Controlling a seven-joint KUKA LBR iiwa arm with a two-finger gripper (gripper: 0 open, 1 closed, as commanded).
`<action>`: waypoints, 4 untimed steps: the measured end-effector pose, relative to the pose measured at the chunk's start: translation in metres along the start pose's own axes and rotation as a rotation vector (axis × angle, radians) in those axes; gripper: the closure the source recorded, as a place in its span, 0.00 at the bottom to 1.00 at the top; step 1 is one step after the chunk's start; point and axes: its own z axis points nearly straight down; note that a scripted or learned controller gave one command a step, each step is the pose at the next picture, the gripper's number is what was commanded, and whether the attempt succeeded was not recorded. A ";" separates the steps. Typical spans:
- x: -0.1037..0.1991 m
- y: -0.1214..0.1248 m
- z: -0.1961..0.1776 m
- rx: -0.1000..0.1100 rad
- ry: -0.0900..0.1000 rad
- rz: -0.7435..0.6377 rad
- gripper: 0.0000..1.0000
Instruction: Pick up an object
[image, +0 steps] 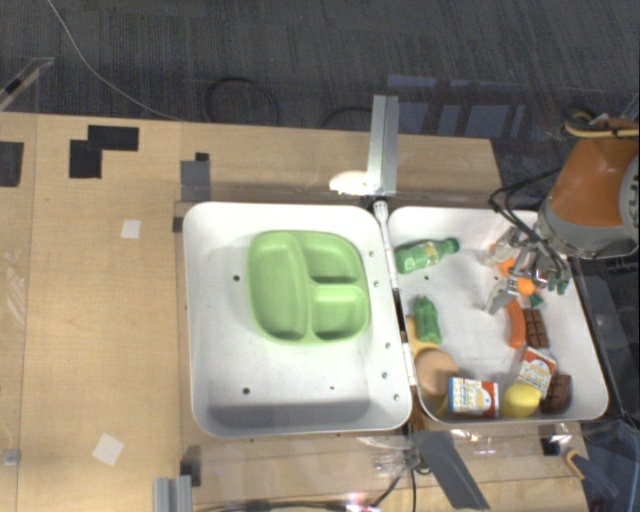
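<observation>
- Nearest the camera, along the front wall of the right bin, lie a small printed carton, a yellow lemon, a brown piece and a tan rounded item; all look like light, rigid toy food, crowded close together.
- Mid-bin, an orange carrot-like stick lies just below the gripper; slim, stiff and probably smooth, it is best pinched across its middle.
- Whether the gripper is spread or pinched cannot be told here.
- Farther back, a green bottle lies on its side, well apart.
- The left bin holds a green divided tray.
</observation>
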 end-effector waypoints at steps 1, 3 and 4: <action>-0.004 0.002 -0.015 -0.001 -0.013 -0.007 1.00; 0.016 0.026 0.000 -0.001 -0.001 0.065 0.00; 0.038 0.029 -0.001 -0.001 -0.002 0.154 0.00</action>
